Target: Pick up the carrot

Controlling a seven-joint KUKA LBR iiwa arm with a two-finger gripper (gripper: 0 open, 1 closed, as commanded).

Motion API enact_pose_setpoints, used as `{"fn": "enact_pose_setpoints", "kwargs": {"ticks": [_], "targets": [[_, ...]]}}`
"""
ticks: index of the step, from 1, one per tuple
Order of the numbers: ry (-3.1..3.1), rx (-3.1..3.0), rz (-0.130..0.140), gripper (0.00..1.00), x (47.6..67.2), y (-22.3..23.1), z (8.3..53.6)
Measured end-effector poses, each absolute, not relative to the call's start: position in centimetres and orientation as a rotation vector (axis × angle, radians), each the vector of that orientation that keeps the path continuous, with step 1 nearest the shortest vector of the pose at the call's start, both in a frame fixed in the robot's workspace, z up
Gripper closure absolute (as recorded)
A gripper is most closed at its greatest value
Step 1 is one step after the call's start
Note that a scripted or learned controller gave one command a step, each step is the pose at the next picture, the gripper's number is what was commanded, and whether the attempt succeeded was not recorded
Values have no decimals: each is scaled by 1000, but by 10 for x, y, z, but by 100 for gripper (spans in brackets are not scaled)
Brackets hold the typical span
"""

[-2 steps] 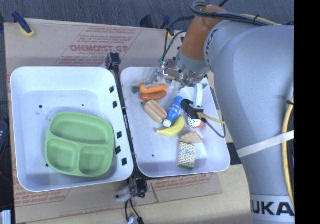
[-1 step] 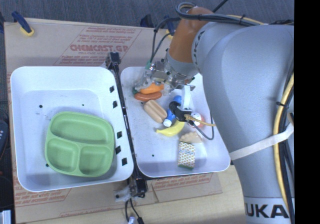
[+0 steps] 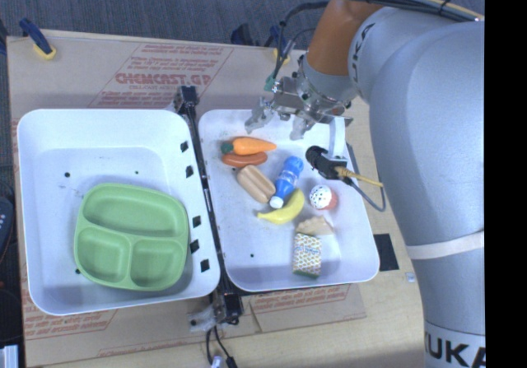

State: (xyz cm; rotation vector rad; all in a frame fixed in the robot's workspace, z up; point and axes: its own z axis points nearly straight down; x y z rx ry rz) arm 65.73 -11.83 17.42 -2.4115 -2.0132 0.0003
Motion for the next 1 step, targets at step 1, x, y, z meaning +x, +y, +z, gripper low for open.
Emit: {"fn": "enact_pose_setpoints", "kwargs": {"ticks": [1], "targets": [[-2004,-2424,-5,0,657,-96,96]]}}
